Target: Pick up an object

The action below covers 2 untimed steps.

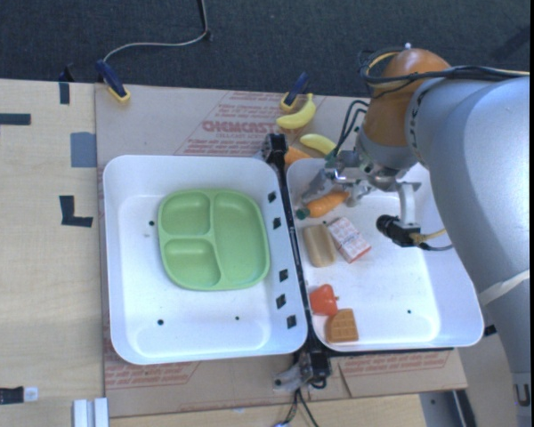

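the end effector (331, 181) is hovering just above the carrot (324, 205), light, stiff, slippery; gripping mid-body looks best; finger spacing: cannot tell

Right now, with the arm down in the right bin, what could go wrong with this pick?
1. The pincer sits among crowded items: the carrot, a yellow piece and a tan block lie near, so it might nudge neighbours or grab two.
2. The carrot lies near the divider between bins, which might obstruct a finger.

Bench (36, 238) bearing two white bins (129, 265)
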### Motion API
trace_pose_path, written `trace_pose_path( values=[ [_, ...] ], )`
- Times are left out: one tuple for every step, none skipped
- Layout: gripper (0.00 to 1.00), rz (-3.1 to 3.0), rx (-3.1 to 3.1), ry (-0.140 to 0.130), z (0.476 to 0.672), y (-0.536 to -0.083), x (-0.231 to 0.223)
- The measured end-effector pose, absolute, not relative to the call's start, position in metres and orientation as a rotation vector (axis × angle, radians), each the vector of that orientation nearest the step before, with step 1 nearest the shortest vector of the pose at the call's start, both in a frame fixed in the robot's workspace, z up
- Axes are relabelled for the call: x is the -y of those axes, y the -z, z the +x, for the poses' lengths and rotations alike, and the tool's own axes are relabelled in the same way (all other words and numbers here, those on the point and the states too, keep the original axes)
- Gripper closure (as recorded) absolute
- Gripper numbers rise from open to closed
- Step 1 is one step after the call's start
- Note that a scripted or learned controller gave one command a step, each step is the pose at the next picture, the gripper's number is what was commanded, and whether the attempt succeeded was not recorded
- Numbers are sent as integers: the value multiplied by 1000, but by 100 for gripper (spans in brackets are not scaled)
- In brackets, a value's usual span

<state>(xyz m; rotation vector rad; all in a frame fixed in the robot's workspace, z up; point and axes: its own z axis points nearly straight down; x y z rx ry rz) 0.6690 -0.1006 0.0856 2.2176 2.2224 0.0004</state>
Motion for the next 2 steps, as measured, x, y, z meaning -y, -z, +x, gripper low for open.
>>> trace_pose_path(
  values=[
    [100,2215,-2223,1,669,-96,101],
    [100,2217,-2224,-3,669,-186,39]
  ],
)
